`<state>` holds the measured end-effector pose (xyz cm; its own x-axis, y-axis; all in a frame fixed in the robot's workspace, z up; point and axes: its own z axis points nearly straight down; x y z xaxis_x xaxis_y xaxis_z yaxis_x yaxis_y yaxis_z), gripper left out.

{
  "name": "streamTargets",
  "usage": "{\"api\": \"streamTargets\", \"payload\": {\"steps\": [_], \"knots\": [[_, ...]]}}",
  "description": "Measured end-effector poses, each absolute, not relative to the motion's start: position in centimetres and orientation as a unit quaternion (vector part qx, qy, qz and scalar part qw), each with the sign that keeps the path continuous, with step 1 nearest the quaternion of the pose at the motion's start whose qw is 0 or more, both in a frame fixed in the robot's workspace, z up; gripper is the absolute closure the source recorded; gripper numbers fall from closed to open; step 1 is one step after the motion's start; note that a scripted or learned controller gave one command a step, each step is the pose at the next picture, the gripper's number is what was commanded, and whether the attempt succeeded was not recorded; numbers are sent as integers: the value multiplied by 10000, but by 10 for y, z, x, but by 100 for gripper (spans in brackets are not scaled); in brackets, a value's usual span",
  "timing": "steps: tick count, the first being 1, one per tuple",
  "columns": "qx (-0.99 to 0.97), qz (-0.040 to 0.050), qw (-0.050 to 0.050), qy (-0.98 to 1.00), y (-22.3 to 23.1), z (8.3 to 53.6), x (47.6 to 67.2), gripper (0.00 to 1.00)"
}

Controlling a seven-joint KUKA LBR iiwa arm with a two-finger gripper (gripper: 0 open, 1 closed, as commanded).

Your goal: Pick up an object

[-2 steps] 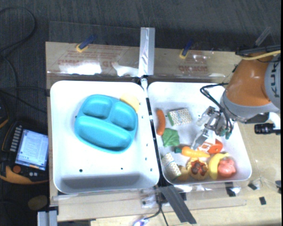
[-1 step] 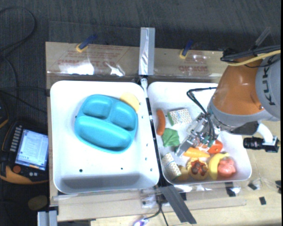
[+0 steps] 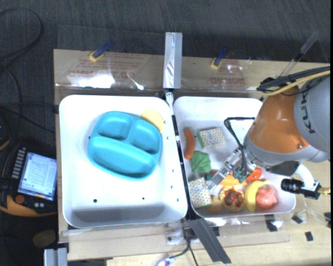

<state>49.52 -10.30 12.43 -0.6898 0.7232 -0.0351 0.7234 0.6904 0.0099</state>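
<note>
Bench (image 3: 116, 65), dark carpet (image 3: 22, 49), cables (image 3: 11, 26)

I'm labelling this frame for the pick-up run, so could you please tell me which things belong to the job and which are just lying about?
Part of the job:
- hand, down among the right bin's items
- right bin
- orange carrot-like piece
- green piece
- yellow and red pieces
- patterned packet

Lying about:
- left bin
- blue divided tray
- handheld screen unit beside the bench
</note>
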Motion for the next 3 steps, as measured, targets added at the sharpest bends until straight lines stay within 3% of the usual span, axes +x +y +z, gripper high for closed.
{"api": "streamTargets", "payload": {"steps": [1,2,3], "knots": [[3651,-14,66,9309,-116,90,505,0],[3642,-4,85,9313,-114,100,507,100],[5051,-17,6,8631,-79,236,523,100]]}}
